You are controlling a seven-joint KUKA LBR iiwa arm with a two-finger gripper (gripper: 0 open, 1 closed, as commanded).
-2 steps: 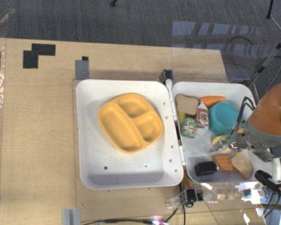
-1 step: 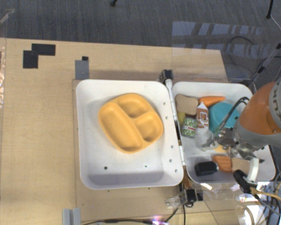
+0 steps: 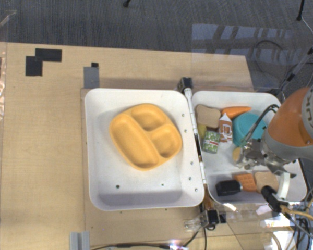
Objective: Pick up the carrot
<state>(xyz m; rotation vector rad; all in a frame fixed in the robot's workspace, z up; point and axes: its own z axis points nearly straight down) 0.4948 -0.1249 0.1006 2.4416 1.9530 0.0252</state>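
Overhead, the grey arm with the orange band (image 3: 298,120) enters from the right and bends down over the right-hand shallow white bin (image 3: 215,166). Its wrist sits above the middle-right part of that bin, with cables looping around the wrist housing. The two-finger gripper (image 3: 246,158) points down and toward the left, near the bin floor, just beside a small yellow item (image 3: 237,153). Whether the fingers are spread or closed cannot be told, because the wrist and its metal fittings mask them; no object is visibly between them.

The orange tapered carrot (image 3: 235,110) lies at the far edge of the right bin, well apart from the gripper. It sits between a brown slice of toy bread (image 3: 207,116) on its left and a teal rounded bowl-like object (image 3: 246,127) just below it. A small white and red carton (image 3: 225,127) stands next to the bread, and a green printed packet (image 3: 211,141) lies below that. Near the front of the bin rest a black rectangular block (image 3: 228,187), an orange waffle-textured cracker (image 3: 245,181) and a tan flat piece (image 3: 265,179).

The left-hand shallow white bin (image 3: 141,191) holds a yellow three-compartment plastic tray (image 3: 145,136), set at a tilt near the centre.
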